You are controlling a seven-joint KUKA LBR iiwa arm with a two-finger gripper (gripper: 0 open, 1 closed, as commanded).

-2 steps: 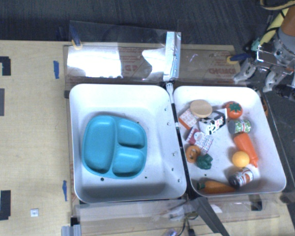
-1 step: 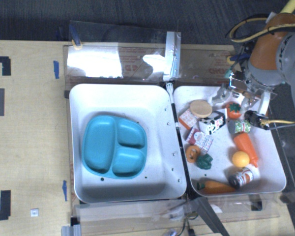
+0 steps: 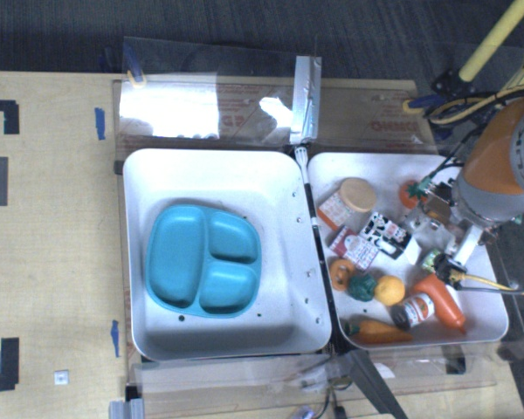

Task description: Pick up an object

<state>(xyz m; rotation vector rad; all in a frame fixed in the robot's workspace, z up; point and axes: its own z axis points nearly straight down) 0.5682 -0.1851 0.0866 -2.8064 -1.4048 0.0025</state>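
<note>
The gripper (image 3: 430, 221) hangs over the crowded right bin (image 3: 493, 326), its grip state unclear, and may nudge neighbouring toys instead of lifting one.

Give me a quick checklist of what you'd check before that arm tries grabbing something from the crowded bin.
1. Hand is over the right bin: ok.
2. Something caught in the hand: cannot tell.
3. Targets are within the bin, such as the yellow ball and the carrot: ok.
4. Room around each item: not ok, they lie crowded and touching.
5. Left bin holds the blue divided plate, apart from the pile: ok.
</note>
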